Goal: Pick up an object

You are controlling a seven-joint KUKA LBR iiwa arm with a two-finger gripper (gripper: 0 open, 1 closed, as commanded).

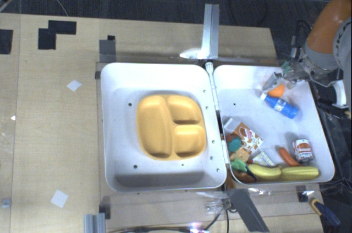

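Near the far right corner of the right bin (258, 75), my gripper (276, 82) hangs low over the white floor, and just beneath it sits a small orange piece (277, 91). I cannot tell whether my fingers are open or closed, nor whether they touch that orange piece; they are too small and blurred to read. Touching the orange piece on its near side lies a blue bottle (282, 106), tilted across the bin floor, its white end toward me.

My arm (329, 39) comes in from the right, the orange band showing above the grey wrist.

Further toward the front of the same bin, well apart from me, things crowd the near edge: a yellow banana (265, 172) and a yellow corn cob (300, 172) lie end to end along the front wall, a small can (302, 150) stands beside a red-orange sausage-shaped piece (286, 156), and a patterned packet (247, 139) leans near the dividing wall with a teal piece (235, 145) just beside it.

Across the divider, the left bin (118, 116) holds a yellow compartment tray (170, 126), lying flat around its middle. Both bins rest on a pale wooden bench (49, 116).
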